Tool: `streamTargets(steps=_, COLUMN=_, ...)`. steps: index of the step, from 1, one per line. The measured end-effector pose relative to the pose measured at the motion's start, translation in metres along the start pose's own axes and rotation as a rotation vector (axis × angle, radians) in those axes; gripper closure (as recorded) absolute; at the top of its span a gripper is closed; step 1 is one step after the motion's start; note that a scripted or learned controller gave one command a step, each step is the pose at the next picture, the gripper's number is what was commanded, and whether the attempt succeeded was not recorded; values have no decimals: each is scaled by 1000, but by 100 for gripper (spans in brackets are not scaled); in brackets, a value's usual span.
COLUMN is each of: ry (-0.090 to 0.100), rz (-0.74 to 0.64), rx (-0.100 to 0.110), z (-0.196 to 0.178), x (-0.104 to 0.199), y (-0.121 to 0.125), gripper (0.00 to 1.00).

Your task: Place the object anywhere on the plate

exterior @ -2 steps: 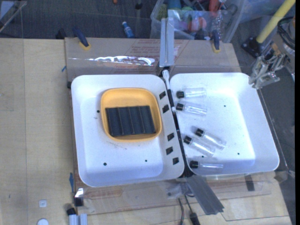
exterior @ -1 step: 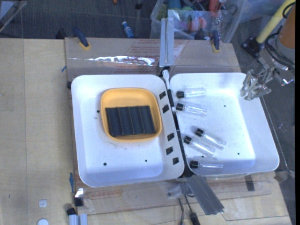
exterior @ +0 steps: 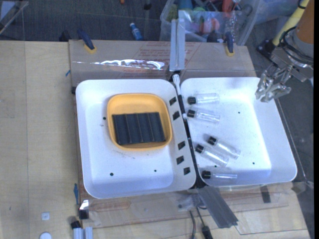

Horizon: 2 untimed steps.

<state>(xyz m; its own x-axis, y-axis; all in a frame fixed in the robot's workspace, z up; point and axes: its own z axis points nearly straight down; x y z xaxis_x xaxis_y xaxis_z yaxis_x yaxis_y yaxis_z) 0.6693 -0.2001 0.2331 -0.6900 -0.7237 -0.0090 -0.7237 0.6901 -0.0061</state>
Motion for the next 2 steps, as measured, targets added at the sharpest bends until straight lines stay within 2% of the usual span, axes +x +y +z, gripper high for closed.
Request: streamTargets(steps=2, ry=1, rz=-590, rx=-9, z=23, x=-19, y=20, gripper=100)
